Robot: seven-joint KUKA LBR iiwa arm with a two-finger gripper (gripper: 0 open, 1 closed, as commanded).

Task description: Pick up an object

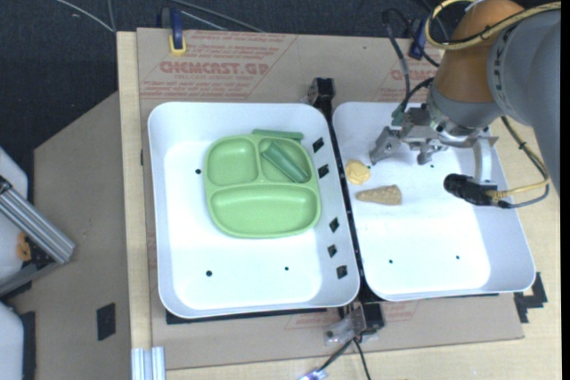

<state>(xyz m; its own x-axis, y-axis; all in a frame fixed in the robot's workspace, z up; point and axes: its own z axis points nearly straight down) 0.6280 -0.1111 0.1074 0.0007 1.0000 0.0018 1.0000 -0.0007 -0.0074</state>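
In the right bin (445, 262), near its left wall, lie a small yellow lump (357, 173) and a tan wedge-shaped piece (379, 195) just below it. My gripper (403, 150) hangs over the upper part of this bin, up and to the right of both pieces. Its fingers stand apart, open, with bare bin floor showing between them. The left bin (249, 280) holds a green divided plate (261, 211) with a darker green object (285, 159) in its upper right compartment.
The grey arm with its orange band (476, 40) comes in from the upper right over the right bin's far edge. A black part with a yellow cable (469, 188) sticks out over the bin's right side. A black divider (331, 191) runs between the bins.
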